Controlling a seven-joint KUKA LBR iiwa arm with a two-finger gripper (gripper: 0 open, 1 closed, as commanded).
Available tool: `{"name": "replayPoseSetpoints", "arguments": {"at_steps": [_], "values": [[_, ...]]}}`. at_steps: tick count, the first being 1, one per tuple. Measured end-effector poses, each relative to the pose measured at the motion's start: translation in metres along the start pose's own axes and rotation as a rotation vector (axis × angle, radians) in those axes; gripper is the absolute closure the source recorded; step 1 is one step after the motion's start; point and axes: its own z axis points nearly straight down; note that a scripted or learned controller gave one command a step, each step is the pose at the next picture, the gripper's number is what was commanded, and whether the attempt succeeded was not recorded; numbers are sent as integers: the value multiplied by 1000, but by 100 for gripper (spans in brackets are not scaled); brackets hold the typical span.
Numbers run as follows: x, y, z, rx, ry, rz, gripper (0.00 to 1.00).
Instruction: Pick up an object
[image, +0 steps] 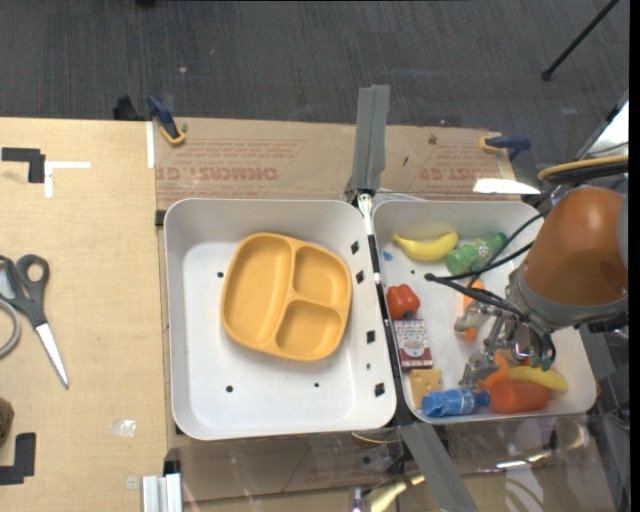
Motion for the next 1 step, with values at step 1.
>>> {"name": "replayPoseSetpoints", "arguments": {"at_steps": [1], "values": [[-1, 0, -8, 1, -2, -2, 100]]}}
